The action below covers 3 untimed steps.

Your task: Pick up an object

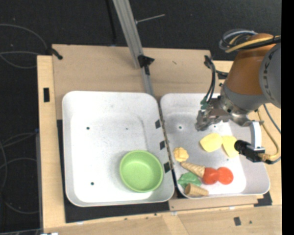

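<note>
The pincer [204, 121] is hanging over the right bin [186, 106], near its back half. Whether it is released or clenched cannot be told from this slant, and nothing is showing between its tips.

The candidate objects are all lying nearer the camera than the pincer:
- A yellow piece [211, 142] is sitting just below the pincer, apart from it.
- A paler yellow piece [229, 146] is touching that one on its right.
- A small yellow lump [181, 154] is lying below and left.
- Two cones [193, 169] and a green item [188, 178] are lying farther down.
- Two red rounds [218, 176] are resting below, side by side.

A green bowl [140, 170] is sitting in the left bin [88, 111], well apart, on the counter [88, 67].
</note>
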### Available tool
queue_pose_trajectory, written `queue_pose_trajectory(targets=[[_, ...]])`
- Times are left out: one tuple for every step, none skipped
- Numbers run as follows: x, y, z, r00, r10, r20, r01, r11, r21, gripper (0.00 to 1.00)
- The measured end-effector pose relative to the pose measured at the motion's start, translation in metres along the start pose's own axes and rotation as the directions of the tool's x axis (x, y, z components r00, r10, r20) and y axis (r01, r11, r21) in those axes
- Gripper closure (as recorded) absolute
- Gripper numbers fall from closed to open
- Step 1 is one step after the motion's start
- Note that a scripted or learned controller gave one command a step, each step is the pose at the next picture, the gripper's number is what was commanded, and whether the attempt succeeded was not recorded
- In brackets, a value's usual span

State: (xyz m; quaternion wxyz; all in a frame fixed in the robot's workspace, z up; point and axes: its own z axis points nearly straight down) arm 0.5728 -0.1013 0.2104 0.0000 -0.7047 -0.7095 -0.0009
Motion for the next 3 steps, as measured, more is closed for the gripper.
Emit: queue_pose_trajectory(targets=[[0.063,-0.005,-0.005,1.000,-0.002,-0.002,0.002,1.000,0.000,1.00],[0.119,-0.008,-0.021,1.000,-0.002,-0.001,0.002,1.000,-0.002,1.00],[0.171,-0.018,-0.013,1.000,-0.001,0.000,0.001,1.000,0.002,1.00]])
